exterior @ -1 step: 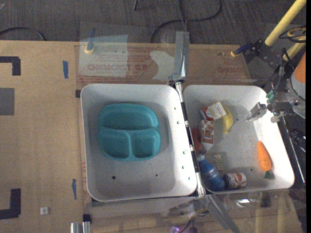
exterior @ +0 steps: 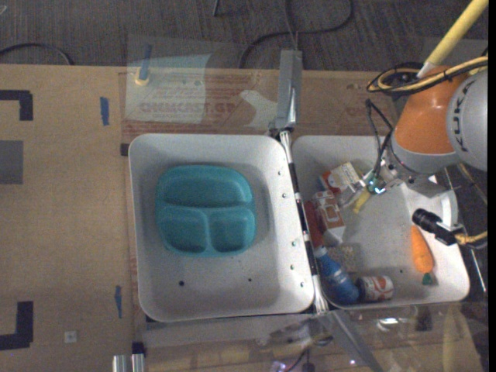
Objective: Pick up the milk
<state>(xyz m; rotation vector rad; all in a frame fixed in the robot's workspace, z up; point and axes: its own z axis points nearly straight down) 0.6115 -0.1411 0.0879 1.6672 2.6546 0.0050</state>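
The camera view looks down on a brown surface (exterior: 70,231) carrying two white bins side by side, with the arm (exterior: 438,122) reaching in from the right over the right bin (exterior: 457,289). The left bin (exterior: 147,285) holds a teal divided tray (exterior: 205,209) near its middle. The right bin is crowded: what looks to be the milk (exterior: 341,179), a small red-and-white carton, lies toward that bin's far left corner, with a second red carton (exterior: 325,217) just beside it along the left wall. A blue bottle (exterior: 335,276) and a can (exterior: 377,287) lie at the near edge, and a carrot (exterior: 421,253) lies toward the right wall. The gripper (exterior: 377,183) hangs just to the right of the milk, close to it or touching it, with a yellow piece (exterior: 361,201) below it; it is too small and cluttered here to tell how far it is open, and nothing can be seen held in it. The step in hand appears to be the approach to the grasp. To do it well, the gripper should probably be centred over the carton's body, not its edge, and turned so that it spans the carton's narrower faces. It should come straight down, clear of the neighbouring red carton and the bin wall, and close firmly before lifting. A grip that catches only a corner would likely let the carton tip or slide away.
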